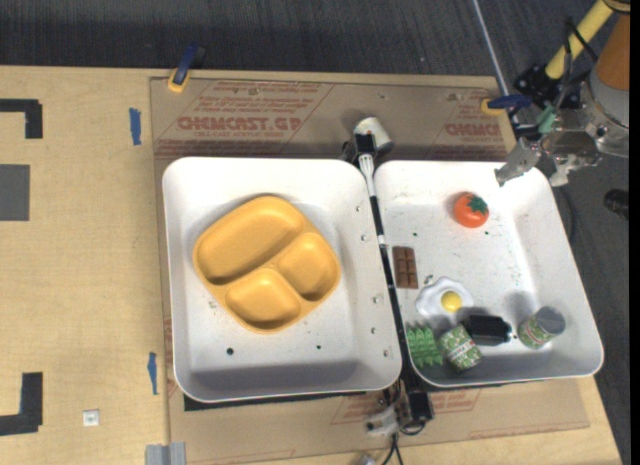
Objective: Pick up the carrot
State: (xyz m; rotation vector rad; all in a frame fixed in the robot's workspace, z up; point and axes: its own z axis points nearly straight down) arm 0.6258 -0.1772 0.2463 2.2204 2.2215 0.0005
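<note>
Gripper (524,165) at right bin's (575,283) far corner, grip state unreadable | step: approach | next: descend onto carrot (470,209)

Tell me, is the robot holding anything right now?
No. The gripper is up by the far right corner of the right bin, with nothing between its fingers. The carrot lies in that bin.

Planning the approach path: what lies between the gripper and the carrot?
In the camera view, just bare white bin floor and rim separate the gripper from the carrot.
</note>
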